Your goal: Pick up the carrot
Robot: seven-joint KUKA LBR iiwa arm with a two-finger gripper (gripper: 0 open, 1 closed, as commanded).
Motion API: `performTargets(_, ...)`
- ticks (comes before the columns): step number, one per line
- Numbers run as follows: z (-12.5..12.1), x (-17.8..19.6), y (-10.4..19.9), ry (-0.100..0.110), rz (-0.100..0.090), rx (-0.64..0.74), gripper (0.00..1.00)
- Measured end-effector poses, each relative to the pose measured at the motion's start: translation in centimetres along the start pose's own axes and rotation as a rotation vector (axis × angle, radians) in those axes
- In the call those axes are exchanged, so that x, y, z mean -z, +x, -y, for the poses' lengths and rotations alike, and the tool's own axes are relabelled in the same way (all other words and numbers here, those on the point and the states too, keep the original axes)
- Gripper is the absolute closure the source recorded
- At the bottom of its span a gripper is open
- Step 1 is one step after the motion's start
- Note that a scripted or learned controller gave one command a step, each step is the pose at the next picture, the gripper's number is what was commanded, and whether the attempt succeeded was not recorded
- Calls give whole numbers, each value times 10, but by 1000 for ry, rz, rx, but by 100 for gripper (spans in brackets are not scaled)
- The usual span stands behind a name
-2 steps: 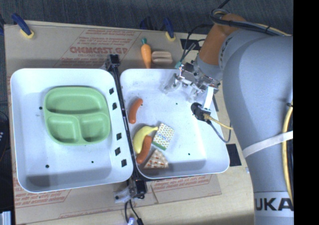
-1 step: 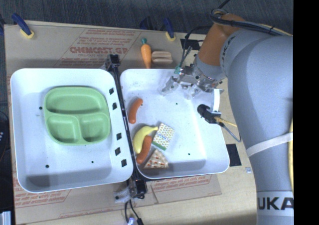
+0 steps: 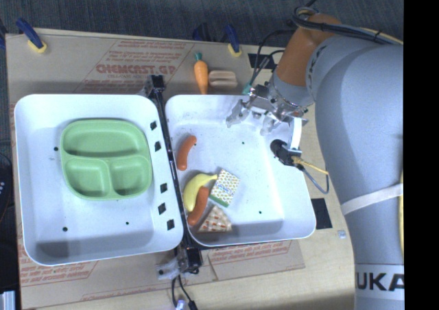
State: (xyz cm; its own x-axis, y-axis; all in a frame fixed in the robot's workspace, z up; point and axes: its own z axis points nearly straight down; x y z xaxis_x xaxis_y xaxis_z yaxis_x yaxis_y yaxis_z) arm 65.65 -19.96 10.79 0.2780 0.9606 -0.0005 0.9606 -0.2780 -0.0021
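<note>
Nearest you, at the front of the right bin (image 3: 288, 223), you have a waffle-patterned wedge (image 3: 216, 220) against the front wall, with a sausage (image 3: 199, 206) lying slantwise just beside it and touching a banana (image 3: 194, 187). A small patterned block (image 3: 226, 188) leans against the banana's right side. A little further in, a second sausage (image 3: 185, 152) lies alone near the bin's left wall.

To your left, the left bin (image 3: 41, 233) holds a green divided tray (image 3: 106, 158), sitting flat in its middle.

Further back in the right bin, you see the hand (image 3: 257, 115) hovering over the bin's rear right part, its two metal fingers (image 3: 236, 114) spread apart with nothing between them. The grey arm (image 3: 357, 123) comes in from the right, the orange band (image 3: 298, 55) just above the wrist, and a black cable fitting (image 3: 282, 151) hangs beside the hand over the white floor.

Furthest from you, outside both bins, the carrot (image 3: 200, 75) lies on the cardboard-covered surface (image 3: 123, 65) just behind the right bin's rear rim, green top pointing away from you. A tan, bun-like piece (image 3: 222, 79) lies just to its right. The carrot sits to the left of the hand and apart from it.
</note>
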Motion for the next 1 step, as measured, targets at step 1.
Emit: performTargets(1, 1, -8, 3, 4, -1, -45, 0)
